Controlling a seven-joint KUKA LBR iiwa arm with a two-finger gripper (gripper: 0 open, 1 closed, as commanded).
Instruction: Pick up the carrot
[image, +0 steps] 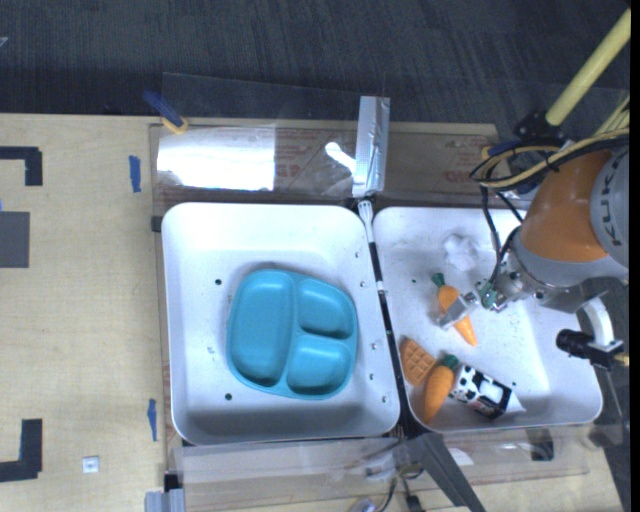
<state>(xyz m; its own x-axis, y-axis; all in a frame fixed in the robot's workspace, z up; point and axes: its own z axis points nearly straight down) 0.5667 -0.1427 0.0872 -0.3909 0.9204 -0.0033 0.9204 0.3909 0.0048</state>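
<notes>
Orange carrot (455, 313): right bin (570, 395), mid-floor, between gripper (462, 312) jaws, held.
Nearby: plush carrot (436, 388), waffle (416, 357), cow toy (482, 391) along front edge.
Left bin (190, 330): blue divided plate (292, 332).

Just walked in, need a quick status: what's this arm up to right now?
The arm has reached into the right bin, and its gripper is down at a small carrot near the middle. The carrot looks pinched between the fingers but sits low, so it doesn't look lifted yet. A bigger carrot, a waffle and a black-and-white toy lie along the front edge. The left bin holds a blue divided plate.
</notes>
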